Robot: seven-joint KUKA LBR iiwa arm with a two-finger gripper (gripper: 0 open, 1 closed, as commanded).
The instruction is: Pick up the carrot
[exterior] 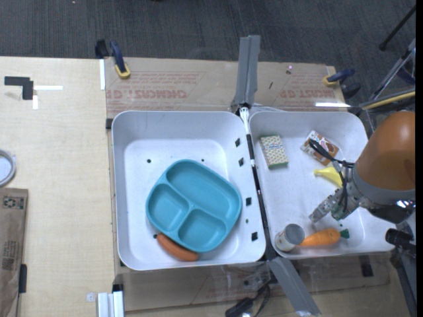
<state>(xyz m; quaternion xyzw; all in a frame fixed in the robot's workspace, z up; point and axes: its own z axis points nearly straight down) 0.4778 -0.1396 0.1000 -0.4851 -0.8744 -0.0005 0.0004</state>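
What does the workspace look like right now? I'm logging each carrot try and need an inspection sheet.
Surface: two white bins, left bin and right bin.
Job's things: carrot lying near the right bin's front wall.
Clutter: can beside the carrot, banana, green box, snack packet; blue tray over an orange sausage.
Gripper: gripper just above the carrot.
Cables: nothing seen.
Surroundings: clamps, tape roll.

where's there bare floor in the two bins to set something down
Left bin: bare along the back, behind the blue plate. Right bin: open middle between the green sponge and the can. Crowded at the right, where banana, claw and carrot bunch.
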